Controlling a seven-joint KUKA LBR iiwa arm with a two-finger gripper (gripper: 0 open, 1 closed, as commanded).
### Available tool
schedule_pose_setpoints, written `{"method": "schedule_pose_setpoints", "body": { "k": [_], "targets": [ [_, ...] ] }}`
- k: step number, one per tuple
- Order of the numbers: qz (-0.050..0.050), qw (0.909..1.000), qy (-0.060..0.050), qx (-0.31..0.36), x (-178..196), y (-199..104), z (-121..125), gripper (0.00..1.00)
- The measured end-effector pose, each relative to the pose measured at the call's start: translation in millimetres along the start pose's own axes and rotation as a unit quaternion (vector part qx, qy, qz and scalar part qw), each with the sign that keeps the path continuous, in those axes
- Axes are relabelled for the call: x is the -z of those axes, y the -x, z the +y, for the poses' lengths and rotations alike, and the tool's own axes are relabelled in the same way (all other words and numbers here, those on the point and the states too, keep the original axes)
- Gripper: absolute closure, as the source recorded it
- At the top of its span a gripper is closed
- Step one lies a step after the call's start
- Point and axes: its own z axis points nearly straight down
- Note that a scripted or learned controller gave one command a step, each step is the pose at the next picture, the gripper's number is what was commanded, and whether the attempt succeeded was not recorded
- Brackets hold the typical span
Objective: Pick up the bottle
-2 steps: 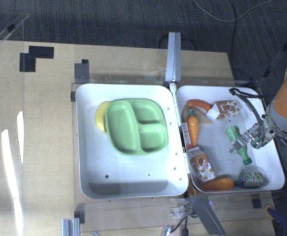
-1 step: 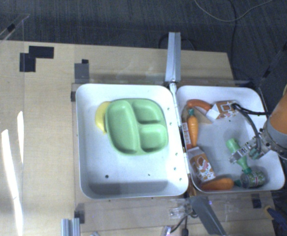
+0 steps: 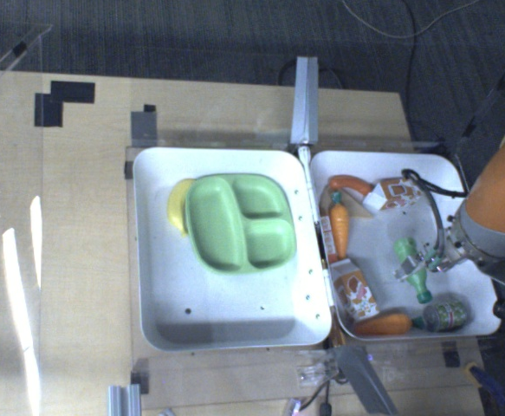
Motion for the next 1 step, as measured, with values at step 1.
{"method": "schedule_pose_setpoints", "body": {
  "k": [1],
  "targets": [
    [-0.001, 0.9954, 0.0, 0.096, 43.1, 24.5, -6.7, 1.0]
  ]
}}
